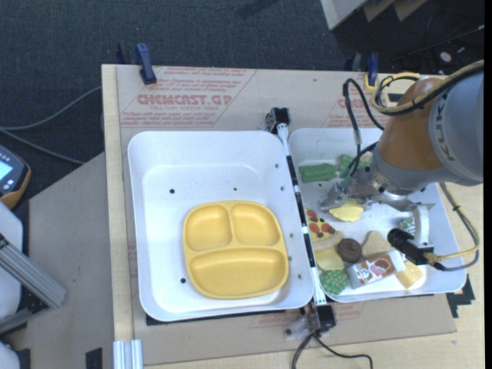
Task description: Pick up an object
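1. The arm [430,141] reaches in from 3 o'clock and hangs low over the right bin [455,281], near its upper middle.
2. I cannot tell the state of the gripper [347,194].
3. Toy food crowds that bin: a green piece [316,173] at 11 o'clock, a yellow piece [347,213] just under the gripper, a brown disc [350,249] lower down.
4. The yellow tray [233,248] sits alone in the left bin [154,167].
5. Risk: the pieces lie close together, so a closing grip could nudge neighbours or slip off the flat yellow piece.

Robot lab: clamped bench [192,98], trailing cables [46,121].
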You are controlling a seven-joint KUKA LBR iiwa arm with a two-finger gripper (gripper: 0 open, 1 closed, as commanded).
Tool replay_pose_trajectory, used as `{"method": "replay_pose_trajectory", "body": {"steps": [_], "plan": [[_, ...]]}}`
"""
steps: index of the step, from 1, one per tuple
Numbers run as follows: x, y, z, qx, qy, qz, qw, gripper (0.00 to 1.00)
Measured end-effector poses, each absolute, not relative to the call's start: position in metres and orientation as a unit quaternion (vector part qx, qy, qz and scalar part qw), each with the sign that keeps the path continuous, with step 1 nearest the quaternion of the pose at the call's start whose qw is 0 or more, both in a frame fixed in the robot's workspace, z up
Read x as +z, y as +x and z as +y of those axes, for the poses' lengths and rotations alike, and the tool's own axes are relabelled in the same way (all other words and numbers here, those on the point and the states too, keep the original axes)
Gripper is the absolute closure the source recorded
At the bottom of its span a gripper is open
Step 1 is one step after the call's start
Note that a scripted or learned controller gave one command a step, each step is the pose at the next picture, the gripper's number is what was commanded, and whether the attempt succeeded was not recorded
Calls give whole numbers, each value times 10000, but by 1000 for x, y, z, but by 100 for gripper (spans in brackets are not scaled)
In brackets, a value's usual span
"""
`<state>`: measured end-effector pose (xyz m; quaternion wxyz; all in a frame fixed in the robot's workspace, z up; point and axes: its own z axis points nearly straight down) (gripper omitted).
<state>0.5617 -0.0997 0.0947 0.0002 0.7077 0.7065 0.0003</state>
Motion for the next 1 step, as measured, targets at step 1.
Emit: {"method": "replay_pose_trajectory", "body": {"steps": [1], "plan": [[191,562,-19,47,7037,7105,27,100]]}}
